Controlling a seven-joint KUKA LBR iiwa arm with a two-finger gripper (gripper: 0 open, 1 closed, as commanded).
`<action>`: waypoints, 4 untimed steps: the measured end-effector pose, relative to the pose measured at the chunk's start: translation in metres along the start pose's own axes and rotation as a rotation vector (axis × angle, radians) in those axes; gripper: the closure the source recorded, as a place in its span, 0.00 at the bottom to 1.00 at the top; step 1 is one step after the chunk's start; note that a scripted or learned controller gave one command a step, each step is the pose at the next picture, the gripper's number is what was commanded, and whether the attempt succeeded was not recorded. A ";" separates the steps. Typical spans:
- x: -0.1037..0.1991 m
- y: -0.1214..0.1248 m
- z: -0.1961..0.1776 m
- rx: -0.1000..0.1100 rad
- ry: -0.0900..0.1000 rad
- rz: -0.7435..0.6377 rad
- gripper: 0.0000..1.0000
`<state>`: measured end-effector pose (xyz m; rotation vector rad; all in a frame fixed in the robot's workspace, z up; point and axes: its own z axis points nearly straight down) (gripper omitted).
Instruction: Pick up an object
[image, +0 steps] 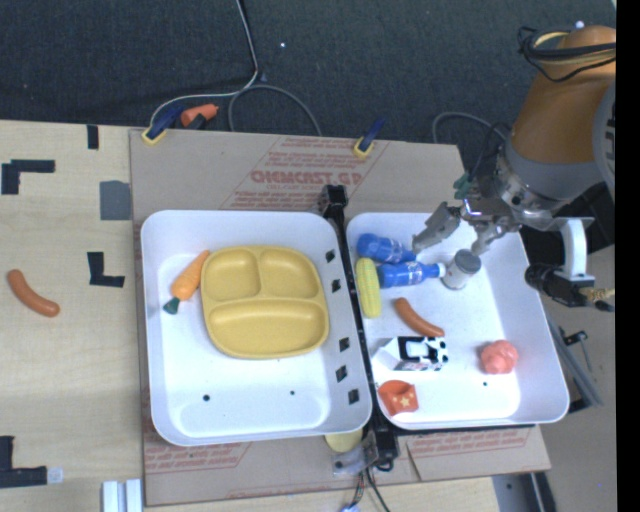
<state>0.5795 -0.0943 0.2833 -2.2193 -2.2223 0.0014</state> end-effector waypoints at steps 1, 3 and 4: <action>-0.042 -0.017 0.109 0.012 0.000 0.006 0.00; -0.013 -0.034 0.186 -0.007 -0.004 0.002 1.00; 0.057 -0.004 0.093 -0.010 0.002 -0.008 1.00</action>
